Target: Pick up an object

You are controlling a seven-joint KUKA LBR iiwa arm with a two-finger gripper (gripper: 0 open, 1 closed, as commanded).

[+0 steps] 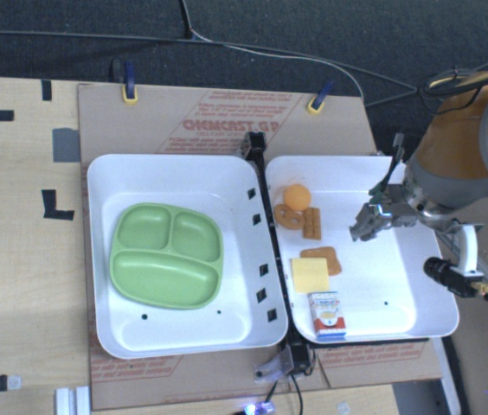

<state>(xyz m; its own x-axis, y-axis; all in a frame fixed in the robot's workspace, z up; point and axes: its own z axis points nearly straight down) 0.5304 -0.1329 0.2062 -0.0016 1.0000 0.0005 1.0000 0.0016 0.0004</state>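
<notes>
Over the right bin (417,318), I can't tell how the gripper (367,226) is set, and nothing is picked up yet: the orange ball (297,197) sits nearby.

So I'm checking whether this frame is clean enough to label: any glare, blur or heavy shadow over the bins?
In the camera view, lighting is even and soft; the glossy left white bin shows mild sheen, no blown-out glare. The green divided plate and small milk carton are sharp enough, though the carton's print is unreadable. The grey two-finger gripper is slightly soft, with little shadow beneath it.
</notes>
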